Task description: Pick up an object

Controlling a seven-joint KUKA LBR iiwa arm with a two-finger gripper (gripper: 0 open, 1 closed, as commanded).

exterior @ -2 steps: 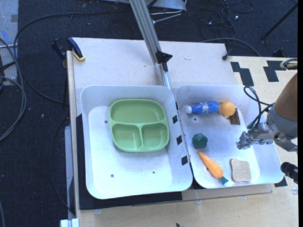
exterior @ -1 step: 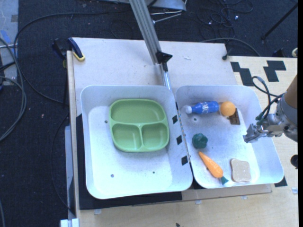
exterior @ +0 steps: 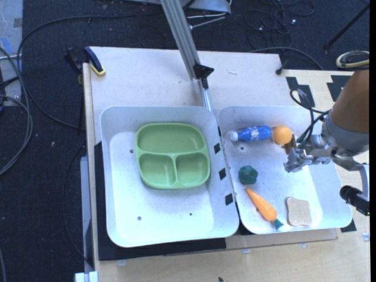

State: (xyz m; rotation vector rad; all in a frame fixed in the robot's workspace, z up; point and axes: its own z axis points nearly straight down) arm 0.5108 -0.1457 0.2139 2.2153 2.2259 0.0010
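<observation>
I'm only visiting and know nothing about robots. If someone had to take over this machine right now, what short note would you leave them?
Gripper: above the right bin, near the orange ball; nothing seen between its fingers.
Right bin: blue bottle, orange ball, dark green lump, toy carrot, slice of bread.
Left bin: green divided plate.
Done: nothing picked up yet.
Left: grasp one object and lift it.
</observation>
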